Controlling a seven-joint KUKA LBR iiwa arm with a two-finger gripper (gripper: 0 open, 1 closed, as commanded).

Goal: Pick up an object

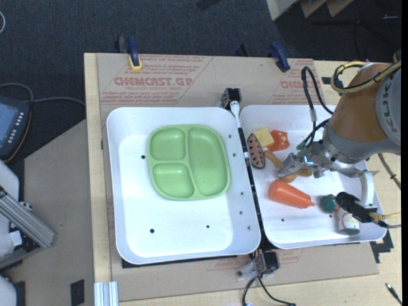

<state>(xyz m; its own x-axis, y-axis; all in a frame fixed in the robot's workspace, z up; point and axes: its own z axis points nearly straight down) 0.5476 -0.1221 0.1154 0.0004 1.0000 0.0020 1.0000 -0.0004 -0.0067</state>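
Note:
The right bin holds several toys. An orange carrot-shaped piece lies near its middle. At the back left of that bin lie a yellow block and an orange-red piece, with a brown oval slice beside the bin's left wall. A small teal thing rests to the right of the carrot. My gripper hangs low over the right bin, just above and behind the carrot and to the right of the brown slice. I see nothing clearly held in it.
The left bin carries a green divided plate. The arm reaches in over the right bin's far right side. A raised rim separates the two bins. Blue clamps stand on the bench's back edge.

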